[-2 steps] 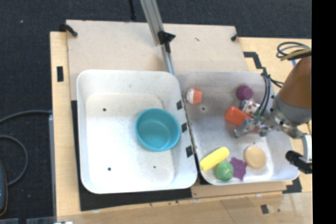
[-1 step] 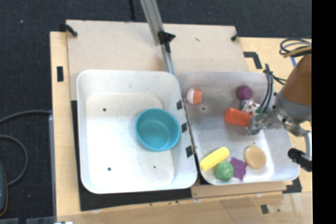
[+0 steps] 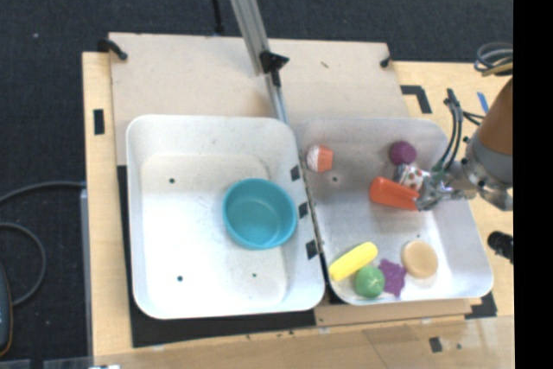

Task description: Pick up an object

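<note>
Cut off at the right edge: most of the arm (image 3: 494, 143), only its orange band and grey wrist in view; fingers too small and blurred to make out, so cannot tell whether the hand (image 3: 429, 196) is spread or pressed together. Partly hidden: a small white-and-red object (image 3: 413, 178) just beside the hand, shape unclear; a purple star-like piece (image 3: 394, 276) tucked half behind the green ball (image 3: 369, 282).

On the tabletop (image 3: 99, 212), two white bins side by side; in the left bin (image 3: 173, 272), a blue bowl (image 3: 259, 213) standing upright near its right wall; in the right bin (image 3: 462, 272), an orange carrot-shaped toy (image 3: 393, 193) lying near the middle, its right end touching or just beside the hand; a purple ball (image 3: 402, 153) above it, near; a small orange-and-white cup (image 3: 320, 158) by the left wall, well apart from the rest; a yellow banana-like piece (image 3: 352, 260) touching the green ball at the front; a tan round disc (image 3: 420, 259) just right of the purple piece. Behind the bins, a slanted metal rail (image 3: 246, 13) running up out of view; black cables (image 3: 454, 130) hanging beside the wrist.

Hand low in the right bin, at the right end of the orange toy; nothing seen clearly between its fingers.
</note>
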`<state>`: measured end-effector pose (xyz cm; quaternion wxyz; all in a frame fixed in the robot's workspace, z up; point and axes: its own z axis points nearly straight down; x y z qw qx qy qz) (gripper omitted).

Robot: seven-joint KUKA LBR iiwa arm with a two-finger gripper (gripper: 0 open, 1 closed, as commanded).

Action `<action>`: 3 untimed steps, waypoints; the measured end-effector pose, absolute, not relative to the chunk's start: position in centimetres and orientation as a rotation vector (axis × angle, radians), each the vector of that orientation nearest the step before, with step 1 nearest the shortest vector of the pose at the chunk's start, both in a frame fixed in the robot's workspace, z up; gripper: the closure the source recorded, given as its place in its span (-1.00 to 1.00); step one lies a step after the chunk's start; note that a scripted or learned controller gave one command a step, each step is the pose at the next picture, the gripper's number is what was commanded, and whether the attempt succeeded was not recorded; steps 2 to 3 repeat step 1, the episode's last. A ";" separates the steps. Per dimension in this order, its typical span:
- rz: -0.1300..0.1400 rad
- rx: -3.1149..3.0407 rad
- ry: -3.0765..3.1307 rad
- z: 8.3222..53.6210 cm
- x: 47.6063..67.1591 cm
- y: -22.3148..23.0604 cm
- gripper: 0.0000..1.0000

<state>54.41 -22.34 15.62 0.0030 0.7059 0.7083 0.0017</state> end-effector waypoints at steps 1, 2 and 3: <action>0.005 2.213 2.219 20.6 53.7 -22.7 1.00; 0.005 2.213 2.219 20.6 53.7 -22.7 1.00; 0.005 2.213 2.219 20.6 53.7 -22.7 1.00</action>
